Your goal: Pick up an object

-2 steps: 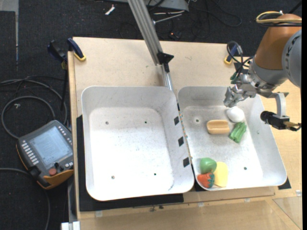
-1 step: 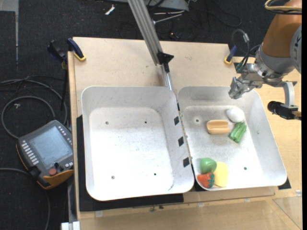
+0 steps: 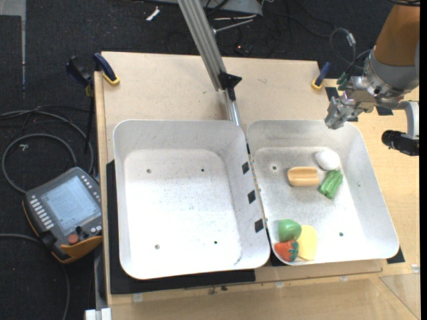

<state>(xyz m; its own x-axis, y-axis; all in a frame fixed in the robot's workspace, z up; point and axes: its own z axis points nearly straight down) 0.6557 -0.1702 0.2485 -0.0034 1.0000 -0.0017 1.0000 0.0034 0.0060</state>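
At the right bin's (image 3: 373, 199) near corner lay green (image 3: 289, 229), red (image 3: 285, 250) and yellow (image 3: 307, 243) pieces. Mid-bin sat a bun (image 3: 303, 176), white egg (image 3: 327, 159) and green block (image 3: 331, 184). Over its far rim hung the pincer (image 3: 335, 120), holding nothing visible; its opening couldn't be told.

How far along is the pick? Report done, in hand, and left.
Done: nothing lifted. The tan block, white piece and green piece lie in the right bin. In hand: the claw hovers over its far rim. Left: descend, grasp, lift.
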